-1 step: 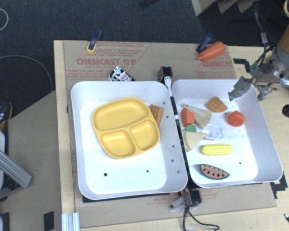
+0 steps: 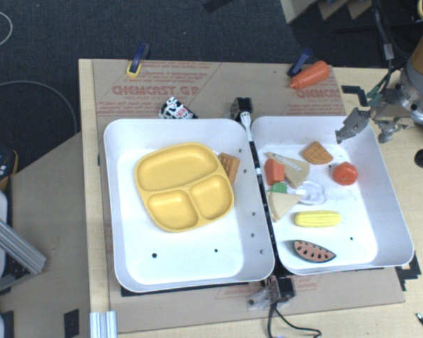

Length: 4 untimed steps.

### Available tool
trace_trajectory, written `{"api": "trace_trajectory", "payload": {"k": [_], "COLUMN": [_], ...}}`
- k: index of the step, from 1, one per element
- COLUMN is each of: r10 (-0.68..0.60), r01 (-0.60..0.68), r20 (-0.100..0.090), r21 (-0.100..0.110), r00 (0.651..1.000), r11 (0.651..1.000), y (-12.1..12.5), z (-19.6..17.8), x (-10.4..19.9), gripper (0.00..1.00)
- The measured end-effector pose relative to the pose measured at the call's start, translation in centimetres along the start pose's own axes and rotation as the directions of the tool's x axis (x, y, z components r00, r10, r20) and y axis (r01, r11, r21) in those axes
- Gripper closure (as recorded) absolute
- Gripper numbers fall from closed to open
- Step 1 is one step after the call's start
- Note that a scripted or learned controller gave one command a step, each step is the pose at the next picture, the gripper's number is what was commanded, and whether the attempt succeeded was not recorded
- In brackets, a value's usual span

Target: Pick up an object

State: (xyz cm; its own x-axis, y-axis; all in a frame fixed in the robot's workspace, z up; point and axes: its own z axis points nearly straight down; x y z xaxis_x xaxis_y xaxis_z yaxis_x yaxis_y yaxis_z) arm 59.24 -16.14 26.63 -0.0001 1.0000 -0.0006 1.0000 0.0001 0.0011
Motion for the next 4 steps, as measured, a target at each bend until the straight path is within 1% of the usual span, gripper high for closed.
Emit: {"api": "trace_trajectory", "payload": {"k": [1,2,3,4], "r10": [-0.001,0.001,-0.001,0.001], "r01": [0.001,-0.001,0.001,-0.001], "r20": [-0.003,-0.003,-0.002,-0.001], "r21": [0.008,0.008,0.007,-0.011], "r00": [1.0,1.0,1.0,1.0], "r11": [1.0,1.0,1.0,1.0], "y": [0.5,-0.3,0.5,1.0], "z": [5.4,10.4,15.2,17.6], "x": [0.9,1.7,1.9,2.0], "gripper": [0.0,0.0,0.0,0.0]}}
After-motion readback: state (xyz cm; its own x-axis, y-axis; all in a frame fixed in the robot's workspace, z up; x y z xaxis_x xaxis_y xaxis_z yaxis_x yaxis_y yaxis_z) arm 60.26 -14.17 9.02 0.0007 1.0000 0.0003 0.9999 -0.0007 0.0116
